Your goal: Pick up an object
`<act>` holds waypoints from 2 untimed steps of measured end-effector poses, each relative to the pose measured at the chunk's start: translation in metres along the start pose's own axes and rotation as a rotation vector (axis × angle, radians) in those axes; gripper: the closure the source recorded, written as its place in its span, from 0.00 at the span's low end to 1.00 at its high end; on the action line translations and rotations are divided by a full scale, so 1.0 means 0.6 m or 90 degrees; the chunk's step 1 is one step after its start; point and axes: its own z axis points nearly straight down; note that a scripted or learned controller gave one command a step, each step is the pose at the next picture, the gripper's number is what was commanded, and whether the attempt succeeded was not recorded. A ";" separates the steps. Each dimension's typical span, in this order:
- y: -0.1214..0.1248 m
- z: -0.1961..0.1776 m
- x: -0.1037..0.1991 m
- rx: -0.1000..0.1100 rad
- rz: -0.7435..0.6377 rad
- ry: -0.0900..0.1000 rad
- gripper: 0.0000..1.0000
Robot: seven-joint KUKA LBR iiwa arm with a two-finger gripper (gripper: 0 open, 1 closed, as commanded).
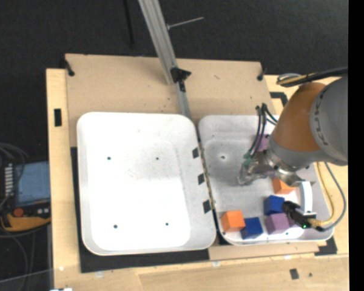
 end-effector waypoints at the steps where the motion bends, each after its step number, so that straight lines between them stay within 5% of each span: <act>1: 0.015 -0.101 -0.010 -0.002 -0.008 -0.002 1.00; 2: 0.019 -0.191 -0.012 -0.003 -0.009 -0.001 1.00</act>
